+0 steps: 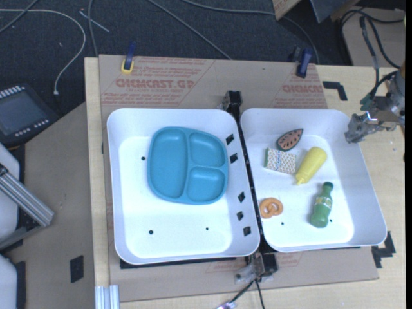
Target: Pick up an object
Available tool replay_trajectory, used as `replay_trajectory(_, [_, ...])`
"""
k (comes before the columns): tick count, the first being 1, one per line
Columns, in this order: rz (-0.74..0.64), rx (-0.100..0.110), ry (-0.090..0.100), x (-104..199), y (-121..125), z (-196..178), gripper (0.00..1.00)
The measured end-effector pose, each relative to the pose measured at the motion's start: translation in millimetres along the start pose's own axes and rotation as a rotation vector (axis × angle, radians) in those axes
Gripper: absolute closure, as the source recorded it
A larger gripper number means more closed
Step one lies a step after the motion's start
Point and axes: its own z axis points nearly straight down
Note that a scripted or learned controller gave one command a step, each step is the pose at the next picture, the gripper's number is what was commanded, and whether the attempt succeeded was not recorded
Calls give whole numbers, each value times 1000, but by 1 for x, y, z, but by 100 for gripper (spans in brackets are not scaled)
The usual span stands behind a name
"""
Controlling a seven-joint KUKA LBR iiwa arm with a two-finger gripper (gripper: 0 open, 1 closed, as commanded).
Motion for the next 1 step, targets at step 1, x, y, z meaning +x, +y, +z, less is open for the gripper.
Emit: replay_trajectory(1, [1,5,2,0,1,-10,100])
